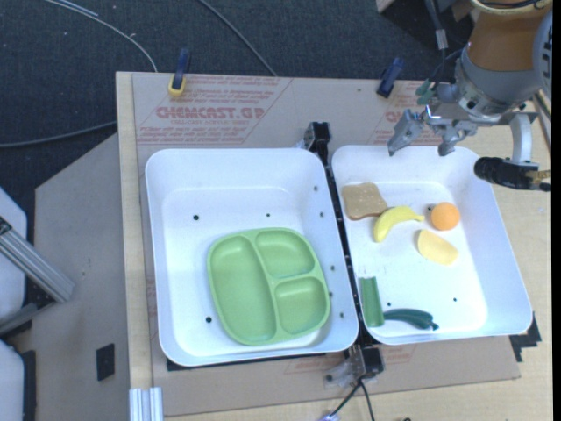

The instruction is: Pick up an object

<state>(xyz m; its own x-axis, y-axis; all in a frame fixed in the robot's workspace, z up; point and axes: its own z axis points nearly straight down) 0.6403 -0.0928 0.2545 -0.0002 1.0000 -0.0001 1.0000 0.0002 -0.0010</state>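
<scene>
At upper right, the gripper (423, 137) hangs spread and empty above the right bin (491, 318); banana (394, 221) and orange (445, 216) lie untouched, so picking remains.

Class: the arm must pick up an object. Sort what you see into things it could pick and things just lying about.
Could pick: toast, banana, orange, yellow lump, green tool; gripper open above them.
Lying about: green tray, clamps, cables.

Robot lab: clamped bins (166, 261), cables (105, 24)
</scene>
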